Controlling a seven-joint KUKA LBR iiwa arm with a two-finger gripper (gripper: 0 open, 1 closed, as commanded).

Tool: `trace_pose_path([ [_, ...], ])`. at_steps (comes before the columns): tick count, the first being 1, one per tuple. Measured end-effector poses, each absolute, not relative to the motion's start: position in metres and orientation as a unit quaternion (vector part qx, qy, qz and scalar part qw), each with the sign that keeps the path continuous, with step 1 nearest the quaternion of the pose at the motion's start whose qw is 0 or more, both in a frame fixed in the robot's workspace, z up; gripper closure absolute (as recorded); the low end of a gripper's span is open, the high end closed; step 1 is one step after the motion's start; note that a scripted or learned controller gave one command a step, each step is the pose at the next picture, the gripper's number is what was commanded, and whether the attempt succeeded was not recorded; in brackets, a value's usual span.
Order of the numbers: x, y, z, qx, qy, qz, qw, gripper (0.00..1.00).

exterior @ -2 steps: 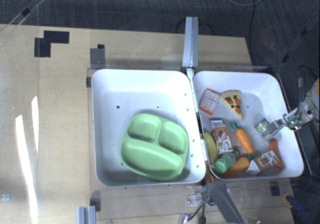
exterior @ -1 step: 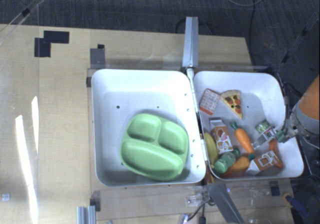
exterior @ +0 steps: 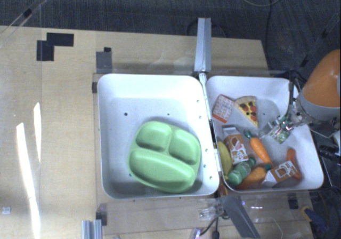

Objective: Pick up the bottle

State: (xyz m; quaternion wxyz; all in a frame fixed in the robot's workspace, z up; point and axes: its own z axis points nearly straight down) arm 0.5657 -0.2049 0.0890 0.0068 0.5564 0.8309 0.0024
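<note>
Camera view, looking down at a slant on a pale wooden table (exterior: pixel 53 142) that is carrying two shallow white bins side by side. A left bin (exterior: pixel 112 99) is holding a green sectioned tray (exterior: pixel 165 157), which is lying tilted toward the near edge. A right bin (exterior: pixel 314 174) is holding a crowd of toy groceries.

A grey arm with an orange band (exterior: pixel 325 86) is reaching in from the right, and its gripper (exterior: pixel 281 127) is hanging over the right-hand middle of the right bin. At this size I cannot tell how the gripping parts are set, and nothing is visibly caught there.

What I am taking to be the bottle (exterior: pixel 239 170), a small dark green one, is lying on its side at the near edge of the right bin. Its long axis is running roughly left to right, slightly slanted. It is lying toward the viewer and to the left of the gripper, with an orange carrot (exterior: pixel 259 148) and a brown printed carton (exterior: pixel 235 147) sitting between the two. A yellow banana (exterior: pixel 224 157) is lying just beside the bottle on its left, and a second orange vegetable (exterior: pixel 255 175) is touching or nearly touching it on its right.

My judgement: the coming move is turning on a travel toward the near-left corner, then a descent with the grip set across the bottle's narrow width. Crowding from neighbours is likely making a clean grasp harder.
</note>
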Motion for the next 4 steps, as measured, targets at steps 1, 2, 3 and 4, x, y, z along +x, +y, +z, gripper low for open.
trace_pose_path([
  [1,0.491,-0.201,0.090,0.491,0.871,0.0015,0.008,0.00],
  [2,0.552,-0.152,0.090,0.495,0.869,0.0035,0.007,0.00],
  [3,0.501,-0.157,0.090,0.453,0.891,0.0024,0.008,0.00],
  [4,0.493,-0.164,0.090,0.432,0.902,0.0031,0.009,0.00],
])
